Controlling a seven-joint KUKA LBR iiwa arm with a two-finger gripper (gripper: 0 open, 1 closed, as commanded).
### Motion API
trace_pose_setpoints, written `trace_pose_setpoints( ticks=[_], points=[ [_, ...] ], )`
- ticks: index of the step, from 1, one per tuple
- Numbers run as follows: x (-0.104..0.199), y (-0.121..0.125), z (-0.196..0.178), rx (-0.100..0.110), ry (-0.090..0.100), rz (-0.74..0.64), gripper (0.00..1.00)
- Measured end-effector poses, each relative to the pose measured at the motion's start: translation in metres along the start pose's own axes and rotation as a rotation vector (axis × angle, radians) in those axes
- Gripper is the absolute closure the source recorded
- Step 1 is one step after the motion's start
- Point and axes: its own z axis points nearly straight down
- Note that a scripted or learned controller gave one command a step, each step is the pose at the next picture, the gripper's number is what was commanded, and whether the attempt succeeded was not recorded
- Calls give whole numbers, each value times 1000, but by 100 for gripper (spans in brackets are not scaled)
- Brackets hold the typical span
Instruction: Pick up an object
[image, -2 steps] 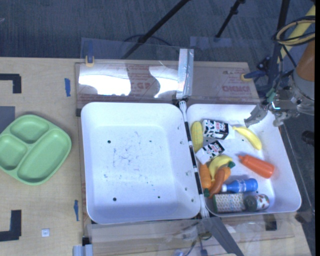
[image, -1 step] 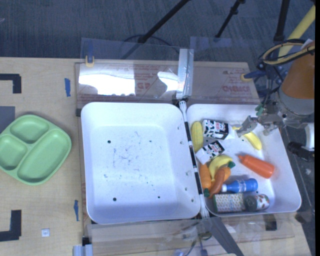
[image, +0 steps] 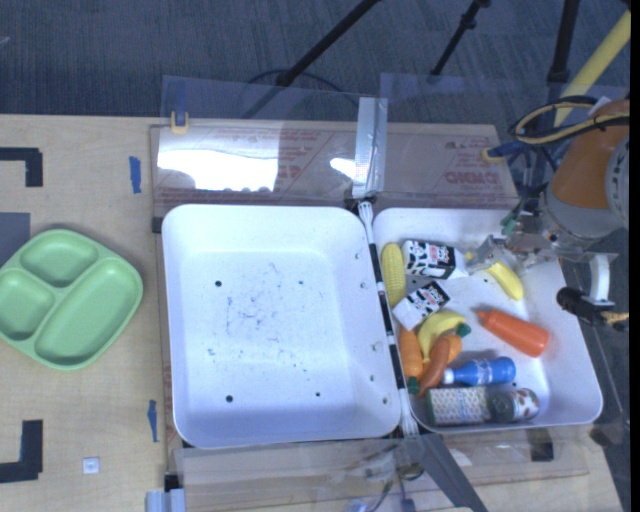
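- You have the arm (image: 590, 180) reaching in from the right, its orange band above the upper right corner of the right bin (image: 580, 395).
- The gripper (image: 520, 240) sits low over the top of that bin, just above a small yellow banana-like piece (image: 507, 280). You cannot tell from this angle how it stands or whether it has hold of anything.
- In the right bin you see a corn cob (image: 393, 274) along the left wall, a black-and-white cow-print carton (image: 430, 258) beside it, and a second cow-print piece (image: 424, 300) just below.
- A yellow banana (image: 443, 325) lies near the middle, touching two orange carrots (image: 428, 358).
- A larger orange carrot (image: 513, 331) lies apart on the right side.
- A blue bottle (image: 482, 373) and a speckled shaker (image: 483, 405) lie along the bottom wall.
- The left bin (image: 265, 320) shows faint blue scribbles on its floor.
- A green divided tray (image: 65, 297) rests on the bench (image: 80, 420), well left of both bins.
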Motion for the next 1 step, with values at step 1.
trace_pose_setpoints(
  ticks=[1],
  points=[
    [-2, 0, -10, -1, -11, -2, 100]
  ],
)
